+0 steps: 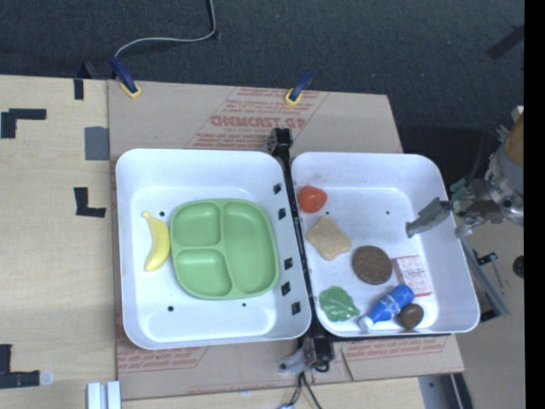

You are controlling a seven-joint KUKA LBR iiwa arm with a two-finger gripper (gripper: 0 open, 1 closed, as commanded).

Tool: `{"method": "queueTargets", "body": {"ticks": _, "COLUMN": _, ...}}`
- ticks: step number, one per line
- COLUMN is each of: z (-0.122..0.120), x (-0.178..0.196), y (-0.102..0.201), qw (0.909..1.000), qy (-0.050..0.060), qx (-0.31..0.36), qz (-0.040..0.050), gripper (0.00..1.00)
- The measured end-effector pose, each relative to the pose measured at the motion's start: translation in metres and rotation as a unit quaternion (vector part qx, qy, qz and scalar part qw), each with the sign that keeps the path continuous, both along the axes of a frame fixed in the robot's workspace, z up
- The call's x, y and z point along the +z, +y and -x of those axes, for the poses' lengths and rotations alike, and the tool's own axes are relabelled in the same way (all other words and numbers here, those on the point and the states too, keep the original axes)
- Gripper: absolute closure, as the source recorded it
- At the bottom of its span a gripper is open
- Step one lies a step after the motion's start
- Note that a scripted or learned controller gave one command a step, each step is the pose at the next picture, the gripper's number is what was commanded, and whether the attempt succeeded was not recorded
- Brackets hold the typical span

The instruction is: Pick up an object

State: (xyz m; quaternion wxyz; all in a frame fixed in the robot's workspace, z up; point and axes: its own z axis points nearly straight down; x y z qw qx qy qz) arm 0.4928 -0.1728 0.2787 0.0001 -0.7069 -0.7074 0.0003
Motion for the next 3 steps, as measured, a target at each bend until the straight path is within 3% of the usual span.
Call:
{"method": "queueTargets", "body": {"ticks": 1, "z": -0.021, "x": -0.188, "y": 0.018, "qw": 1.0000, "qy": 0.000, "qx": 0.000, "qz": -0.0008, "gripper": 0.00}}
{"method": "queueTargets", "body": {"ticks": 2, "z": -0.021, "x": -0.178, "y": 0.017, "qw": 1.0000, "qy": 0.001, "qx": 0.000, "qz": -0.0011, "gripper": 1.00}}
{"method": "queueTargets", "body": {"ticks": 3, "z": -0.030, "x": -0.093, "y": 0.138, "qw": 1.0000, "qy": 0.000, "qx": 0.001, "qz": -0.0006, "gripper": 1.00}}
